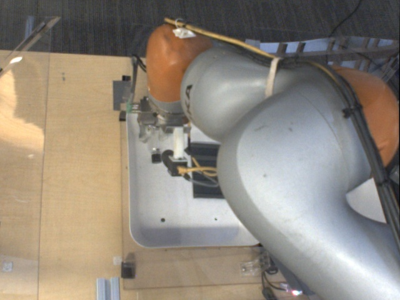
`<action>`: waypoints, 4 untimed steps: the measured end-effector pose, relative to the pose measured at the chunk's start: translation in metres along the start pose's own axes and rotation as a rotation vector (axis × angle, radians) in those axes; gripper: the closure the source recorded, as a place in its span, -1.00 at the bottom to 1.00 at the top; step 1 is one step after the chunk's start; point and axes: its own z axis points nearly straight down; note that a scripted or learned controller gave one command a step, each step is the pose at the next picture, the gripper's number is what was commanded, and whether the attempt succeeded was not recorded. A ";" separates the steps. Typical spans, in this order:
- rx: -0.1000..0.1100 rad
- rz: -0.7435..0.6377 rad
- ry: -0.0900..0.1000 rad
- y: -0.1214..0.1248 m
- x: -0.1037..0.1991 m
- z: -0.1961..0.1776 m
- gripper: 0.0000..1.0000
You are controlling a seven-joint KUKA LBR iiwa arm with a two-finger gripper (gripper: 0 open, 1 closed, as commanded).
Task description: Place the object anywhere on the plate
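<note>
Here, my claw [156,127] hangs over the white bin [140,224]; open or closed, I cannot tell. A small dark piece [156,157] beneath, perhaps the object, looks light, stiff; grip its middle.

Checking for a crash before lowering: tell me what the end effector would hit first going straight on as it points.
Probably the white floor of the bin: the end effector points down into it. Depth is unclear at this slant, so how near it is remains a guess.
</note>
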 end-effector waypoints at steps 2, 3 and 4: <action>-0.016 -0.867 -0.006 -0.053 -0.028 -0.117 1.00; -0.015 -0.494 -0.003 -0.026 -0.012 -0.172 1.00; -0.013 -0.903 -0.005 -0.002 -0.009 -0.097 1.00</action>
